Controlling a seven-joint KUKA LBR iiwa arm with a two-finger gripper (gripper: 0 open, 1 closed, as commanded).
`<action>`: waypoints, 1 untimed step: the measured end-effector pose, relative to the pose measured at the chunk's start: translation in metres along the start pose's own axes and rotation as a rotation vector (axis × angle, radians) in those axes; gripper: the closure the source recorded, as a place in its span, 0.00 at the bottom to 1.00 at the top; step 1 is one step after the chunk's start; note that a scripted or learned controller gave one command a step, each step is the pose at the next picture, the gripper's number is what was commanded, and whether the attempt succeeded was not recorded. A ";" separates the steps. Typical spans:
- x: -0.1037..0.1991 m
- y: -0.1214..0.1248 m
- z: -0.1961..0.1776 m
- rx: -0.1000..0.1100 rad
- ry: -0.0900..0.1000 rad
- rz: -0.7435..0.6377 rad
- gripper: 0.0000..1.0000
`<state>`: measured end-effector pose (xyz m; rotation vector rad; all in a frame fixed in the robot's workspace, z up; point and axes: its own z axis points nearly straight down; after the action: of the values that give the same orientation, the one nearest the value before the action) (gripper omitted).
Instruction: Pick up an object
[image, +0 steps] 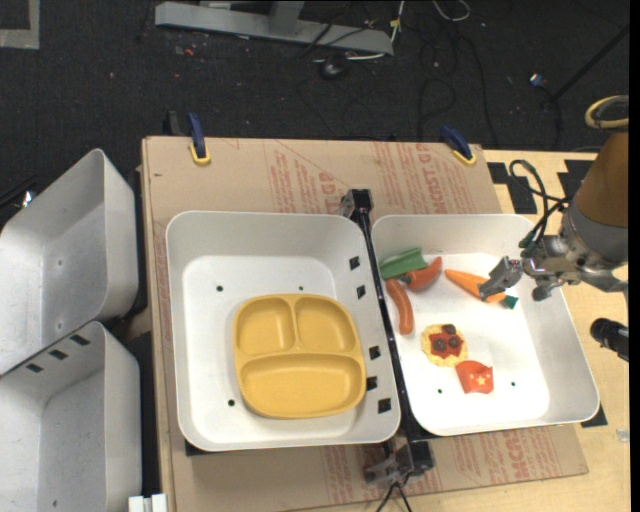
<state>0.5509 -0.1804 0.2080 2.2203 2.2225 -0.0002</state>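
Note:
The right bin (560, 330) holds several toy foods. An orange carrot (465, 280) lies near its middle. A green piece (402, 263) and a red-orange pepper (428, 275) sit at the upper left, with a red sausage (402, 305) below them. Lower down are a round yellow biscuit with dark dots (444, 344) and a small red wedge (475, 377). My gripper (520, 282) reaches in from the right and hangs over the carrot's right end, beside a small teal piece (511, 301). Nothing is visibly held.
The left bin (200, 250) holds a yellow divided plate (298, 354). A black divider (375, 300) runs between the two bins. Two more white bins (60, 250) stand off the bench at the left. Cables lie at the right (530, 180).

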 end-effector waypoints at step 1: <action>0.003 -0.007 0.046 0.004 0.001 0.002 0.00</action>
<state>0.5436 -0.1779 0.1624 2.2252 2.2223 -0.0030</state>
